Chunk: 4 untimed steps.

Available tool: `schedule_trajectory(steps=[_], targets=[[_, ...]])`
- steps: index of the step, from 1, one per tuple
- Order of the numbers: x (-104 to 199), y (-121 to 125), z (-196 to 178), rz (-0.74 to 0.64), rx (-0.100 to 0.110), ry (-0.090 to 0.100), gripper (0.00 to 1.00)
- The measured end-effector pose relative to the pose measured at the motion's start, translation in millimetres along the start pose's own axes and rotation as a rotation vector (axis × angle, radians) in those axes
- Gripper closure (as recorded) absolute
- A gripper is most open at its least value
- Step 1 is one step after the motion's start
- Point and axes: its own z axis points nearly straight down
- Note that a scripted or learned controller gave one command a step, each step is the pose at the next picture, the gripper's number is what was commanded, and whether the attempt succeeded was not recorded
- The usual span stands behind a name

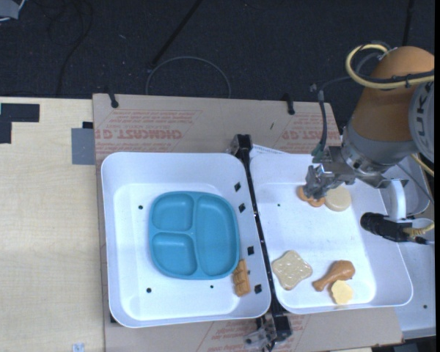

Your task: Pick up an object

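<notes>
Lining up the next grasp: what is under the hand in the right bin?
The hand sits over an orange piece beside a pale round piece. Most of the orange piece is covered, and whether they touch cannot be seen.

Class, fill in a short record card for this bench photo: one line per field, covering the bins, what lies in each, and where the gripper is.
left bin: blue divided plate; small orange-brown food piece by the plate's lower right corner
right bin: toast slice, drumstick, yellow round piece, pale round piece, orange piece
gripper: over the right bin's upper part, at the orange piece
fingers: open or shut cannot be told
arm: enters from the right
</notes>
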Motion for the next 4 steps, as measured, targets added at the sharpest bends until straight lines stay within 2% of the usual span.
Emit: schedule_trajectory(steps=[1,3,4], targets=[[57,-11,11,0.000,0.002,0.000,1.00],[149,-29,24,0.000,0.002,-0.001,1.00],[190,-37,19,0.000,0.000,-0.002,1.00]])
